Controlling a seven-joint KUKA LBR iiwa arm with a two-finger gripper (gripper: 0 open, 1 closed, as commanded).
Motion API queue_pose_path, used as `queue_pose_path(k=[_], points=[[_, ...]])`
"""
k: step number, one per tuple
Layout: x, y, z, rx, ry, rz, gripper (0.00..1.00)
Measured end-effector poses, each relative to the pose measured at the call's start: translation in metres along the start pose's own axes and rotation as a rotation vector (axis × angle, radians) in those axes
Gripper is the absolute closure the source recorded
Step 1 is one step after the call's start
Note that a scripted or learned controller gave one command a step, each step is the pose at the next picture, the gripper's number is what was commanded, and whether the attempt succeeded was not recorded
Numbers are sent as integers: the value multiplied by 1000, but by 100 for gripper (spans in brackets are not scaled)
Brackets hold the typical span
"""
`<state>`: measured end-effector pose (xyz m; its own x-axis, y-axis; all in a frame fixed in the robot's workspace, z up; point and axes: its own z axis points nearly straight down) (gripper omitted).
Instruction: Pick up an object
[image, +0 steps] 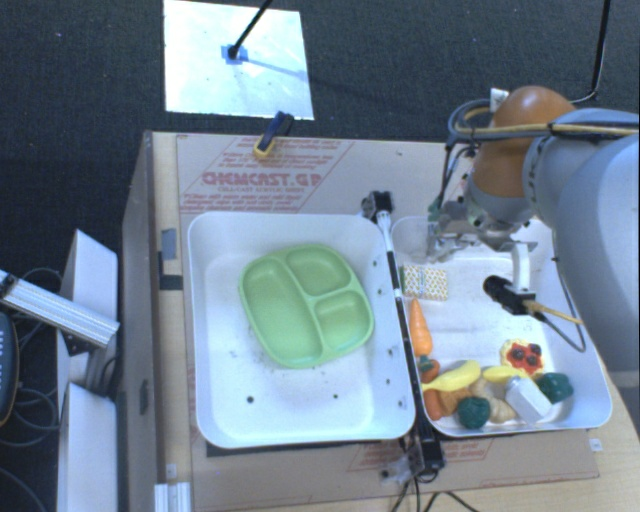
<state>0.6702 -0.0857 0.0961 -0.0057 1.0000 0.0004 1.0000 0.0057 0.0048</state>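
Toy food (480, 385) heaps below the arm's (560, 170) pincer (445, 240).

The right bin's (590, 400) near end is crowded with toy food (480, 385); its middle floor is left clear. The left bin (215, 400) is obstructed by a green tray (305, 305).

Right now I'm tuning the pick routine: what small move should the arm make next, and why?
Probably shift the end effector toward the near end of the right bin, then lower. It hangs over the bin's far corner, where little lies beneath it, while the carrot, banana and other toys cluster along the near edge.
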Motion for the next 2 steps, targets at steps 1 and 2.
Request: queue_pose_path(k=[1, 2], points=[[0, 0, 0, 0, 0, 0, 0], [-29, -1, 11, 2, -2, 5, 0]])
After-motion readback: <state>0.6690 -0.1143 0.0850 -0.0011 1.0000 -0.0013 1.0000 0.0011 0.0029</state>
